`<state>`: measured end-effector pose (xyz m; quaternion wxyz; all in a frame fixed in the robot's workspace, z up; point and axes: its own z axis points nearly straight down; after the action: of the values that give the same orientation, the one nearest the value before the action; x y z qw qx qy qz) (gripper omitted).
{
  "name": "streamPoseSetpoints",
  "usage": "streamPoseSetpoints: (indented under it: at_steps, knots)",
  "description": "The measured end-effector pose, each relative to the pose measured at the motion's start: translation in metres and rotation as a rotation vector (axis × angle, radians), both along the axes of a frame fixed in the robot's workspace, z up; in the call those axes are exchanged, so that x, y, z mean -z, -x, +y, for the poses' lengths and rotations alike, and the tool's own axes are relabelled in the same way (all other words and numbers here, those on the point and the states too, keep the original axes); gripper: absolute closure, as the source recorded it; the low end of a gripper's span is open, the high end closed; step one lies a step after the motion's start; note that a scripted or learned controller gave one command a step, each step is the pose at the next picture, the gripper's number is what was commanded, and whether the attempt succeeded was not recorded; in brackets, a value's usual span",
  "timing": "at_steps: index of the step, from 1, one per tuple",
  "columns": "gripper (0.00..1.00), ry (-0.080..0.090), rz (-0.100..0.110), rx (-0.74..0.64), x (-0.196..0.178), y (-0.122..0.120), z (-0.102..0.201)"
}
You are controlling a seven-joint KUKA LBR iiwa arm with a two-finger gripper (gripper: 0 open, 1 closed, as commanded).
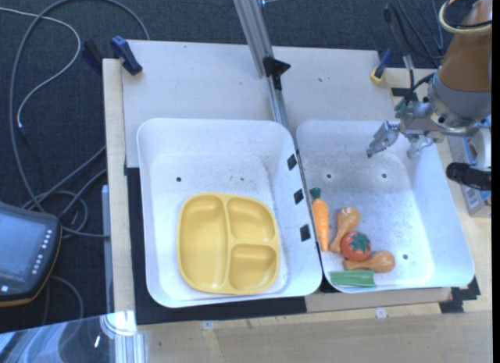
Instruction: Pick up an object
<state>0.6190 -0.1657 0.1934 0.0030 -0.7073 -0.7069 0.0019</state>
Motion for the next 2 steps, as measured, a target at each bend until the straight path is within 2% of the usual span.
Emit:
streamPoseSetpoints:
  at_steps: [2]
  knots:
    - [0.00,-0.001,0.001,-0.001,0.096,0.001,-0.003]
